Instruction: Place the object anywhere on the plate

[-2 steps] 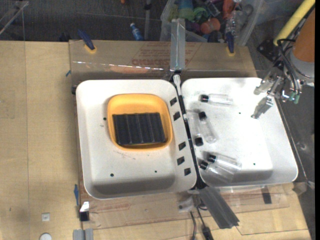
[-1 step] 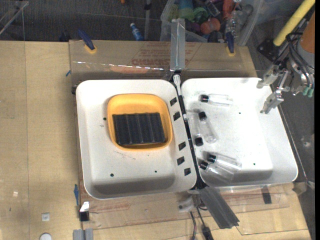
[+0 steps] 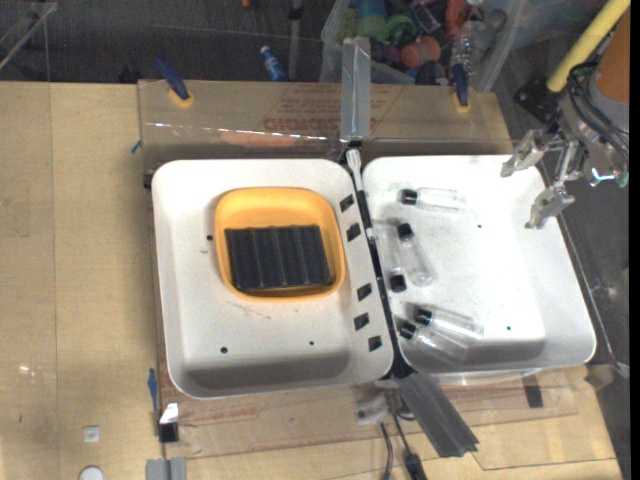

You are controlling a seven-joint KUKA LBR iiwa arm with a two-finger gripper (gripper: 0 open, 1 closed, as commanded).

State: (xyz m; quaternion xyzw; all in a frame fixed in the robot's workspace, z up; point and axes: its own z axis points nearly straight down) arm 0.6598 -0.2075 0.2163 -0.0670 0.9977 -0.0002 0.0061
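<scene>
I'm looking down on a robotics lab: a wooden counter (image 3: 70, 228) carries two white bins (image 3: 190, 358) fixed side by side with clamps (image 3: 176, 90) on a clear sheet, cables (image 3: 398, 453) trail below, and a clear tub of bright plastic toys (image 3: 420, 13) sits behind.

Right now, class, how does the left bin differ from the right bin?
The left bin holds an orange plate bearing a dark ribbed block; the right bin holds several clear vials with dark caps. The gripper hangs over the right bin's far corner, away from the left bin. Both are shallow and white.
</scene>
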